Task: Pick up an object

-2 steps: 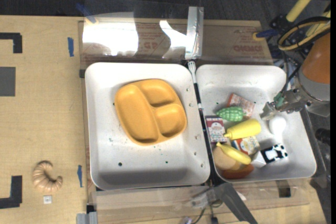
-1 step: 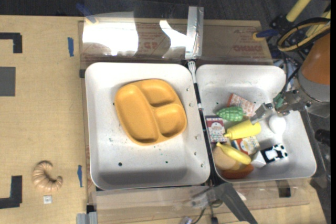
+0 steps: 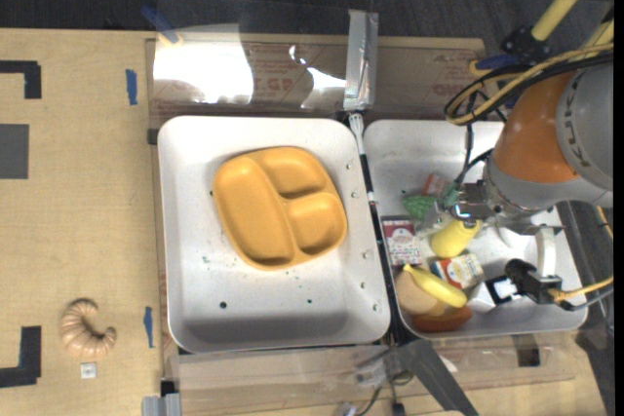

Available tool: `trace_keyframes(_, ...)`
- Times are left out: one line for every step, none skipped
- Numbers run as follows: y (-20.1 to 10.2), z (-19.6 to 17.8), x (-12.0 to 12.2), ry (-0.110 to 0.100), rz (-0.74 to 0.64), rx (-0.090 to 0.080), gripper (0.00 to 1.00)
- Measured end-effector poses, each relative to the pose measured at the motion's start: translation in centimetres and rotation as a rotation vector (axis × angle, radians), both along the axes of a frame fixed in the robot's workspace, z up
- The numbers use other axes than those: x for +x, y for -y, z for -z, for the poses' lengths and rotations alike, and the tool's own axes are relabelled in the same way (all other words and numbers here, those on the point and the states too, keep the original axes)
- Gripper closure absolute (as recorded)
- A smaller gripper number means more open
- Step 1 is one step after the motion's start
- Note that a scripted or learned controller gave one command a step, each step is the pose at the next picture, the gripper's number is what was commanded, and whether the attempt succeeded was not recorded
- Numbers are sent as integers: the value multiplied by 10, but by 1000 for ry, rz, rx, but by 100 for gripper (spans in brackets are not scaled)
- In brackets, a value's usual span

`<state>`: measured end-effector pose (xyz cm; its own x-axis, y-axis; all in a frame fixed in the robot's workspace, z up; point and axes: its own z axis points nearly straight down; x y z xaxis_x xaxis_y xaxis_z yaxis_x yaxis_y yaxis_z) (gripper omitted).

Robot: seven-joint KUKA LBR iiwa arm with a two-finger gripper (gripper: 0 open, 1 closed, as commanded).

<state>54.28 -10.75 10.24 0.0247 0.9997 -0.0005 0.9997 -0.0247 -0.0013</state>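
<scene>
arm comes in from the right and sits over the right bin, orange band above the bin's right half. pincer is low over the clutter in the middle of that bin, just above a yellow lemon-shaped thing. can't tell from this angle whether the pincer is open or closed, or whether it touches anything; nothing visibly held.

candidate objects are all bunched in the right bin's left and front part:
- lemon-shaped thing, right under the pincer
- green leafy-looking piece and a small red item just behind it, left of the pincer
- printed card or packet flat against the bin's left wall
- banana lying at a slant across a brown round thing at the front left corner
- small labelled packet or jar between the banana and the lemon shape, too small to identify

the back of the right bin is bare white.

left bin holds one orange divided plate, three compartments, sitting a bit behind centre and turned at a slant. a few dark specks on the bin floor around it.

on the table, well apart from both bins, a pink curled thing lies near the front left. blue tape strips mark the table near the left bin. a clear plastic sheet lies behind the bins.
</scene>
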Motion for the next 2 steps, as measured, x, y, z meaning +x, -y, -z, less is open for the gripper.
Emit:
trace_keyframes(0, -7, 0, -3, 0, 1, 100)
trace_keyframes(-3, 7, 40, 23, -51, -4, 100)
